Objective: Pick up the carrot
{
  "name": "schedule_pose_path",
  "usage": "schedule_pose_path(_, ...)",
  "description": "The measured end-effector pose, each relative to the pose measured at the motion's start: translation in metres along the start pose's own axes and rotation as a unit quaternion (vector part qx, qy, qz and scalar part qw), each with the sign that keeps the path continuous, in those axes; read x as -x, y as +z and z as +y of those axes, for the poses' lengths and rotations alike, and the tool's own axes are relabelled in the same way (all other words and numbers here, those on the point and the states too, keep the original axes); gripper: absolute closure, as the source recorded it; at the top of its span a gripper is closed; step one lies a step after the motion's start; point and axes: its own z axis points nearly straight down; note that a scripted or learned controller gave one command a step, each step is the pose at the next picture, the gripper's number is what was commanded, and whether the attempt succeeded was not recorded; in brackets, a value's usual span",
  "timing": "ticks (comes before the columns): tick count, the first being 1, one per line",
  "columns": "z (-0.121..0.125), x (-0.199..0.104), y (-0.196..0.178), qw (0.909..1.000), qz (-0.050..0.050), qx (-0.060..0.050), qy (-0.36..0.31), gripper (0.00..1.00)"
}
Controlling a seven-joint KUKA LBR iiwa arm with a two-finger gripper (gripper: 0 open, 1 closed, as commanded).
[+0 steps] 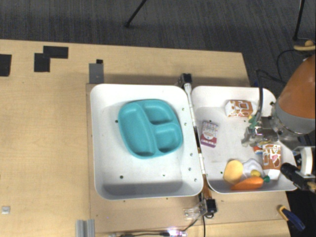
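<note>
Orange carrot (248, 183) lies below the gripper (253, 132), whose finger gap I cannot tell; descend centred, clearing the yellow lemon (233, 171) beside it.

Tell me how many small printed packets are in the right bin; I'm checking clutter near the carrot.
3: one packet near the far wall, one toward the left side, one under the arm; more may be hidden.

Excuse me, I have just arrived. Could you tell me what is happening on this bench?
A grey robot arm with an orange band reaches from the right over the right white bin. Its gripper hangs above the bin's middle, apart from the orange toy carrot, which lies at the near edge beside a yellow lemon-shaped toy. Small printed packets lie around. The left white bin holds a teal divided plastic tray. The carrot is not yet picked up.
</note>
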Motion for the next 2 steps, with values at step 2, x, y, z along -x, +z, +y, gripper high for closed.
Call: schedule_pose_path(2, -0.005, 0.010, 0.106, 0.9977, 0.002, -0.008, -0.068, 0.00)
